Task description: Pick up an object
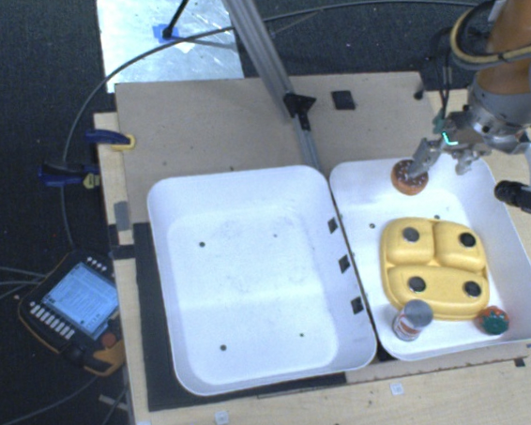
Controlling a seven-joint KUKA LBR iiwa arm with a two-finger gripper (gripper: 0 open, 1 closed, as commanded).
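My gripper (442, 164) hangs over the far edge of the right bin (527, 274), fingers spread open. A small brown round object (409, 178) lies in that bin's far corner, right at the tip of the left finger (424, 158); it is beside that finger, not between the two. A large yellow moulded block (434, 267) with four dark spots lies in the middle of the bin. A small grey can (412, 319) stands at its near left corner. A green and red ball (492, 322) rests at its near right corner.
The left bin (175, 292) sits beside the right one, with black clips (343, 263) on the shared rim. A metal pole (262, 47) slants in from the top. A handheld pendant (75, 307) and cables lie off the bench to the left.
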